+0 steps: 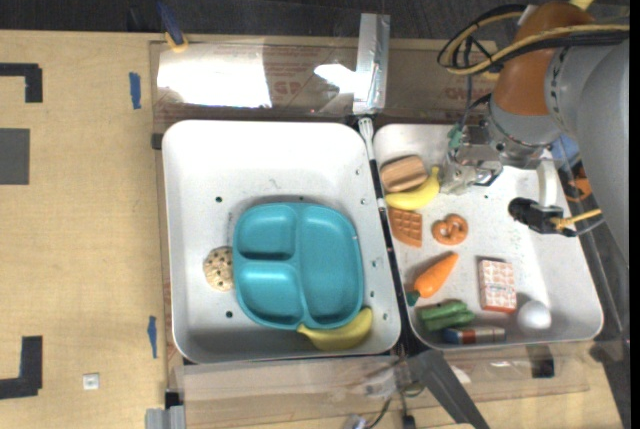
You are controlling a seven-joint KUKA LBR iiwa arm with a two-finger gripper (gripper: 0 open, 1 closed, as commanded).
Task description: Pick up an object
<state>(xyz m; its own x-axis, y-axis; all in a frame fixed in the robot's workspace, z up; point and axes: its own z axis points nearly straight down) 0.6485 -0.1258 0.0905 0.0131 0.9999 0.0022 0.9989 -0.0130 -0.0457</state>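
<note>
the gripper (468,169) stood just right of the burger (402,173) (jaws' state could not be told).

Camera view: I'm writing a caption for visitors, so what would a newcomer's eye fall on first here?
The teal divided plate in the left bin stands out first, with a banana at its lower edge and a cookie on its left. Next comes the right bin, crowded with toy food: a burger, a pretzel and a carrot. The gripper hangs over that bin's upper part, beside the burger.
</note>
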